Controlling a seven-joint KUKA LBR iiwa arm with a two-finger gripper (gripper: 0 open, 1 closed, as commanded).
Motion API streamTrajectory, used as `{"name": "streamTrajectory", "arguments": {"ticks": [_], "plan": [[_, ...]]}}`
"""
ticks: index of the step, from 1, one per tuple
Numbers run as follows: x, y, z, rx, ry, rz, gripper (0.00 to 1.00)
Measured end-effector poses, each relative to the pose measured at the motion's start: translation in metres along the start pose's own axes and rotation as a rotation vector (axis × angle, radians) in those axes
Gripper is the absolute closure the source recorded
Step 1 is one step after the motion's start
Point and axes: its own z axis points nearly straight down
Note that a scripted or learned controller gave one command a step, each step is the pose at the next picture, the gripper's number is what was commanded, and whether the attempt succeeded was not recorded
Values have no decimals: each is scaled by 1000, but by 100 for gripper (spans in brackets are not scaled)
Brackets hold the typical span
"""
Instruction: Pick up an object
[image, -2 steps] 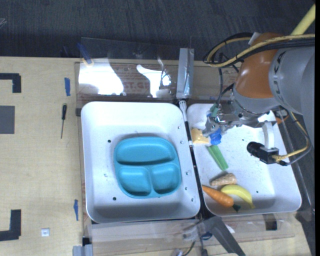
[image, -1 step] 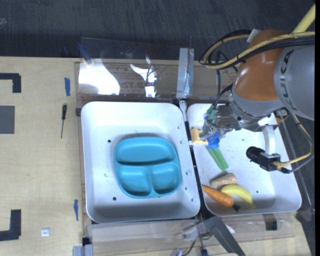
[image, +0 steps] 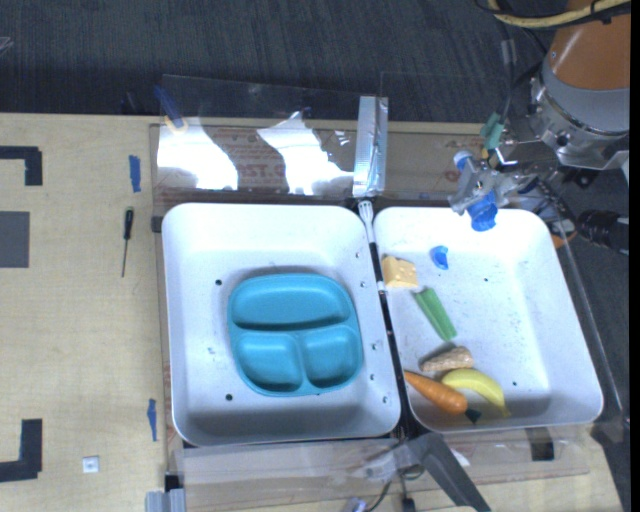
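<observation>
The jaws (image: 483, 205) hang over the top edge of the right bin (image: 570, 300), and I cannot tell if they hold anything. The carrot (image: 436, 391), banana (image: 474, 388) and green stick (image: 435, 312) lie close together at the lower left, so a grab may slip or bump a neighbour. The blue tray (image: 294, 332) sits in the left bin (image: 190, 300), out of the way.

Two white bins (image: 190, 240). One blue tray (image: 293, 331). One carrot (image: 436, 391), one banana (image: 475, 388), one green stick (image: 436, 313), maybe one cheese piece (image: 400, 272).
</observation>
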Motion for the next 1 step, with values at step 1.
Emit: {"name": "streamTrajectory", "arguments": {"ticks": [1], "plan": [[-18, -88, 88, 11, 2, -94, 100]]}}
